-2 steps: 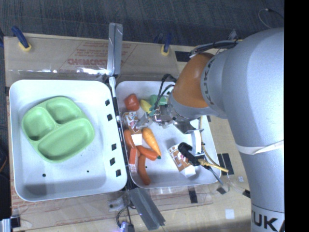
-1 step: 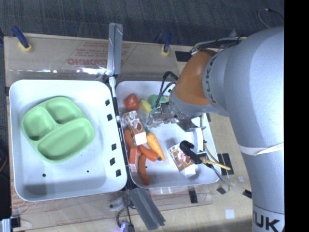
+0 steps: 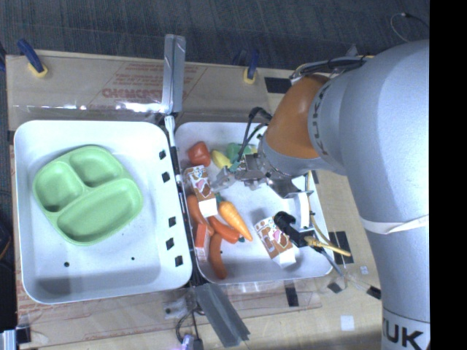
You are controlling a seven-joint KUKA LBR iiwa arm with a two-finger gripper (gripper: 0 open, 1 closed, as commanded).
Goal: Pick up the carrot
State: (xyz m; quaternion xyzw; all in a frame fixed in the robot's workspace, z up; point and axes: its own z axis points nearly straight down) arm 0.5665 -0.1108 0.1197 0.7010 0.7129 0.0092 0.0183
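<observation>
Carrot (image 3: 235,219) lies in the right bin (image 3: 306,268), long axis slanting toward the bin's near-right corner — just below my gripper (image 3: 232,172). Gripper opening — I cannot tell.

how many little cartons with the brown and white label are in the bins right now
2, both in the right bin. One carton stands by the bin's left wall, below the red tomato. The other carton lies right of the carrot. The arm may hide more.
</observation>
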